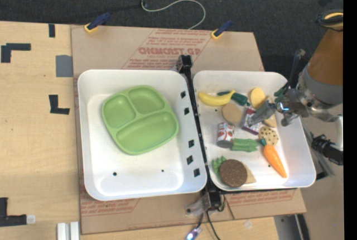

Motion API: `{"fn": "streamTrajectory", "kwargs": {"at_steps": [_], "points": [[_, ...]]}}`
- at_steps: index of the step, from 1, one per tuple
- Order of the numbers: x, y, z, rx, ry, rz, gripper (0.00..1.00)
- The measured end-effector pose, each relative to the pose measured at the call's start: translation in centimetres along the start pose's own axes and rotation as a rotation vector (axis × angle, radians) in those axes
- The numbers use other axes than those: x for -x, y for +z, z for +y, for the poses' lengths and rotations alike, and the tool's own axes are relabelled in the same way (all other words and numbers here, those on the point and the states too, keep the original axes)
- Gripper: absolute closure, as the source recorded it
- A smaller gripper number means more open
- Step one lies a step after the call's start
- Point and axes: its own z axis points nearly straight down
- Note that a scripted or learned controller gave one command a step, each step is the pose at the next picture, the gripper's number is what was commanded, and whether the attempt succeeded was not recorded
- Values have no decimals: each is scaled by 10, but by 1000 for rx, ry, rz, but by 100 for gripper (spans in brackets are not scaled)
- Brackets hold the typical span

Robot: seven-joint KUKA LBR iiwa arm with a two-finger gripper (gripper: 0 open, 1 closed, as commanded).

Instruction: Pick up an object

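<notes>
Altogether my right white bin carries roughly ten toys, among them one yellow plastic banana and one orange carrot; my claw hovers over them, its opening unclear. One green divided plate leaves the left bin's edges free.

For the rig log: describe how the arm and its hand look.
The arm is thick and rounded, grey with an orange band above the wrist. Its hand is a small dark grey metal assembly with slim fingers, and a tiny blue light glows beside it.
</notes>
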Motion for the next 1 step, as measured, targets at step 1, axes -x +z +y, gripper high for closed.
{"fn": "streamTrajectory", "kwargs": {"at_steps": [1], "points": [[-53, 112, 8, -8, -3, 3, 0]]}}
